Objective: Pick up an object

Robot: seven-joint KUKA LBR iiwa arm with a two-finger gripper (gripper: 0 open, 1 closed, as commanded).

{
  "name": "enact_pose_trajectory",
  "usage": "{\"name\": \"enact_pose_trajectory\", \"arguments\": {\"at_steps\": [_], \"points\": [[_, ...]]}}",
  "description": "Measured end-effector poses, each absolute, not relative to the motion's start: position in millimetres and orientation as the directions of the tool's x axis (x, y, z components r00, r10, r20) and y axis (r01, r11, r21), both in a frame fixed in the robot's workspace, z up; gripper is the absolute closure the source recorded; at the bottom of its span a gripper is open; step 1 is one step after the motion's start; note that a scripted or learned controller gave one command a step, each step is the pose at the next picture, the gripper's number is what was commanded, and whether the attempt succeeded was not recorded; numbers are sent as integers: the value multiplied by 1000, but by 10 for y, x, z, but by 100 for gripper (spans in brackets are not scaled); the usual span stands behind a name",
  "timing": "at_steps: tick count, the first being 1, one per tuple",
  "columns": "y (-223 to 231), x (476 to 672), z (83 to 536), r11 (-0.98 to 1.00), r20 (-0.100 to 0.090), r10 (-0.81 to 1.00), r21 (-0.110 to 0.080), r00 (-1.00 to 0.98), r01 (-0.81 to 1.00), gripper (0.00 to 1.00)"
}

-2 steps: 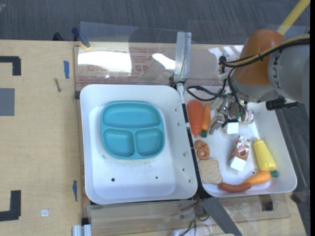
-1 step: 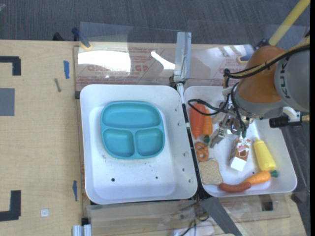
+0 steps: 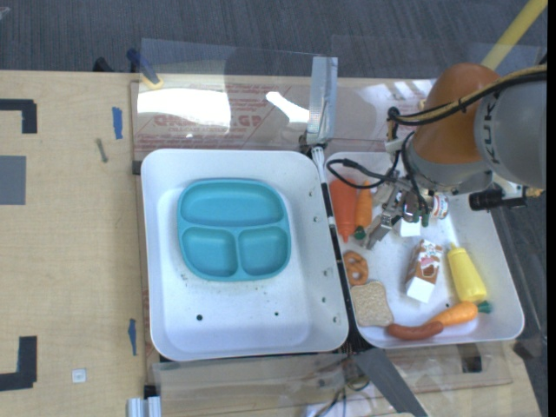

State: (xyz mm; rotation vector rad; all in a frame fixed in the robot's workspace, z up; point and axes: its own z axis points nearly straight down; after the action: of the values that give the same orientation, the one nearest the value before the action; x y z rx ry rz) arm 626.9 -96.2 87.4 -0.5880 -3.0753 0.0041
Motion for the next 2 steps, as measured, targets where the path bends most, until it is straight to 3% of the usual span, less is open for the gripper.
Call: {"name": "enact_pose_trajectory", "arguments": {"at_steps": [1,2], "points": [[-914,6102,887,932,-9,364,2,-932,364,0],[-1277,5492,891,954,-9,301,1,-954,301,0]]}}
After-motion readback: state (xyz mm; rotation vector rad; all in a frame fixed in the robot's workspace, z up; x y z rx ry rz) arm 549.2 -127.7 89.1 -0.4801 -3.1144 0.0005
